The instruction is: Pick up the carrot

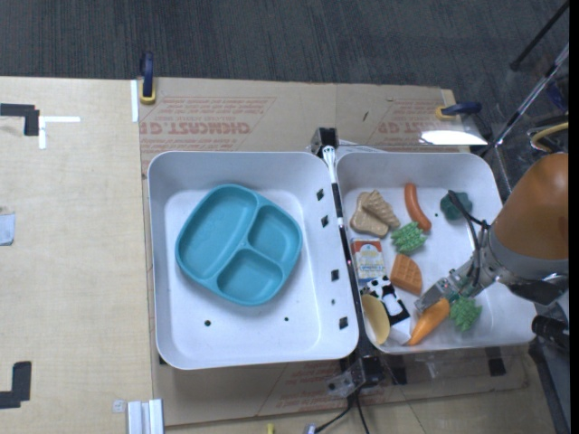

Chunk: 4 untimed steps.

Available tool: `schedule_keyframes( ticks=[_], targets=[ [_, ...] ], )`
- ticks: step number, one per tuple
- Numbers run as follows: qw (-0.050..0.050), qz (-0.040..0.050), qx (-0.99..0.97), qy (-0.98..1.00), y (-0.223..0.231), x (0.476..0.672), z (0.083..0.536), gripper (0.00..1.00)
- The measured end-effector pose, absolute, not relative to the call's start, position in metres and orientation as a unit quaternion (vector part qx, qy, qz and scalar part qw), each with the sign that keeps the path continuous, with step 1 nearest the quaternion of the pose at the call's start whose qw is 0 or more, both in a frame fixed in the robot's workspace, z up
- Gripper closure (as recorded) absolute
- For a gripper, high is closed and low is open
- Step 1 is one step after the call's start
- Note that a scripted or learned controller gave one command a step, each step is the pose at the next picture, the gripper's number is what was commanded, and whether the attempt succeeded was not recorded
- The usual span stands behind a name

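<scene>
1. Left bin (163,269): holds a blue three-part plate (239,244).
2. Right bin (484,165): bread (374,213), sausage (416,206), two green pieces, carton (369,260), orange wedge (407,275), yellow piece (374,320), carrot (428,322).
3. Carrot: orange, tapered, lying at a slant near the right bin's front wall, just right of the yellow piece, a green tuft (466,313) by its thick end.
4. Tool (446,289): at the carrot's thick end; cannot tell how far open, or whether it grips anything.

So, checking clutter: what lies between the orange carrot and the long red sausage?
In the camera view, an orange wedge and a green leafy piece lie between the carrot and sausage.
</scene>
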<state>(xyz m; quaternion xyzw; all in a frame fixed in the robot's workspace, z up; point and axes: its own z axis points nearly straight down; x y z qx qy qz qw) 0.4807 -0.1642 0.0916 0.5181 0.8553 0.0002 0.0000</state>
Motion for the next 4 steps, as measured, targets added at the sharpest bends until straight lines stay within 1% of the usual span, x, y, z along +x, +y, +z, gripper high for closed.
schedule_keyframes(
  ticks=[1,2,3,4],
  targets=[
    [0.005,-0.0024,0.597,0.802,-0.111,0.479,0.093,0.0],
    [0.005,-0.0007,0.6,0.8,-0.111,0.481,0.101,1.0],
    [0.007,-0.0016,0.6,0.8,-0.112,0.481,0.102,0.0],
    [0.001,0.0002,0.463,0.886,-0.136,0.478,0.092,0.0]
  ],
)
